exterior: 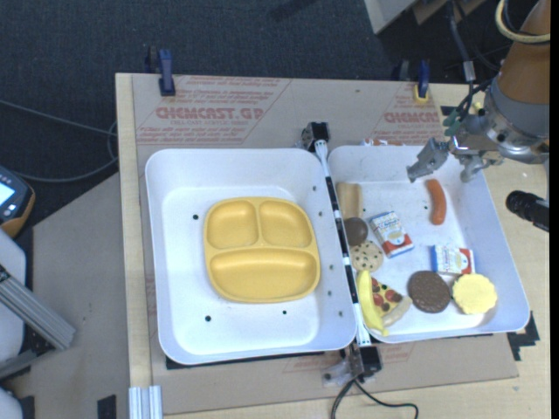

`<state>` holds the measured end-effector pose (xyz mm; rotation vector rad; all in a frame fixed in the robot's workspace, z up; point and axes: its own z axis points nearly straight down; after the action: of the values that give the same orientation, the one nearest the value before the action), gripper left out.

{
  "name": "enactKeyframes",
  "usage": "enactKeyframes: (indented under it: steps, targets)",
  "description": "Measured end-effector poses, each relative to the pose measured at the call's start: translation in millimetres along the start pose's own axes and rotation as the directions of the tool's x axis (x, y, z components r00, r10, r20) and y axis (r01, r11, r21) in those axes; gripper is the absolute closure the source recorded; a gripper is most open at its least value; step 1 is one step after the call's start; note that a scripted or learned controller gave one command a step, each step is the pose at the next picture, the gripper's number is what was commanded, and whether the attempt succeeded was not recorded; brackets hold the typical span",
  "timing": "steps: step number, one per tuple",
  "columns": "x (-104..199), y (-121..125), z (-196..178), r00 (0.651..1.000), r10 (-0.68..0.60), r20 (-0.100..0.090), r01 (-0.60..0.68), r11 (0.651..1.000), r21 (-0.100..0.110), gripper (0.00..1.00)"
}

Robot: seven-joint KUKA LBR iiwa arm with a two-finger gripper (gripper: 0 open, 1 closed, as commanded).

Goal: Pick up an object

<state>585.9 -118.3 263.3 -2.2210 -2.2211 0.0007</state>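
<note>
My gripper hangs over the back of the right bin with its two fingers spread apart and nothing between them. A red sausage lies just in front of and below the fingertips, apart from them. Further toys lie in the same bin: a tan bread stick, a brown round piece, a chip cookie, a small milk carton, a second carton, a dark cookie, a yellow disc, a banana and a pizza slice.
The left bin holds a yellow divided plate. A black clip sits where the two bins meet at the back. Blue clamps hold the cardboard-covered bench at its far edge.
</note>
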Motion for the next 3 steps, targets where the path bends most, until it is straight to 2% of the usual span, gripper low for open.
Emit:
enactKeyframes:
  steps: [1,2,3]
  targets:
    - [-64.3,8.7,105.9,1.0,0.006,-0.001,-0.006,1.0,0.008,0.0]
    - [-91.8,35.3,183.3,1.0,0.001,0.001,-0.001,1.0,0.001,0.0]
    - [-90.5,36.5,167.6,1.0,0.001,0.001,-0.001,1.0,-0.005,1.0]
